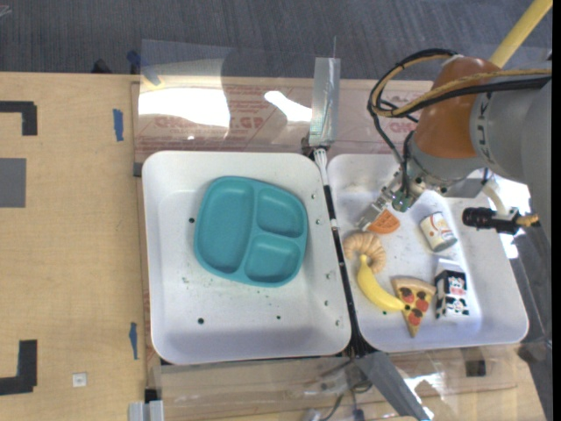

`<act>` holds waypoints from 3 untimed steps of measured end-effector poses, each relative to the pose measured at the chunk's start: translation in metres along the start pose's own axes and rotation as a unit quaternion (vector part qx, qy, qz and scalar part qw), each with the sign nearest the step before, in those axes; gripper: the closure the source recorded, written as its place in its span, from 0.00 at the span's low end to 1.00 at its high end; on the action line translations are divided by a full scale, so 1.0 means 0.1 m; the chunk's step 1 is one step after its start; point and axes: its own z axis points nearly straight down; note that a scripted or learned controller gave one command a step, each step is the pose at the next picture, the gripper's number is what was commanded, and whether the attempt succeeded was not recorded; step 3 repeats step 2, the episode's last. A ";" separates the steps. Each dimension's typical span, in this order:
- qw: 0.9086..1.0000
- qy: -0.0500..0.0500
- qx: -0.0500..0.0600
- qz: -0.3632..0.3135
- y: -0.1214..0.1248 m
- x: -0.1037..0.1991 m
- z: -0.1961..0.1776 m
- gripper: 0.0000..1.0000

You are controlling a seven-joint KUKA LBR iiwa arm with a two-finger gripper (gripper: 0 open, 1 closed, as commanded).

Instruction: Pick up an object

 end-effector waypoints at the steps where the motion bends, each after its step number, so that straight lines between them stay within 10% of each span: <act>1: 0.969 -0.001 0.001 0.246 0.04 -0.33 0.01 1.00; 2: 0.936 0.000 -0.001 0.352 0.52 0.13 -1.01 1.00; 3: 0.936 0.000 -0.001 0.352 0.52 0.13 -1.01 1.00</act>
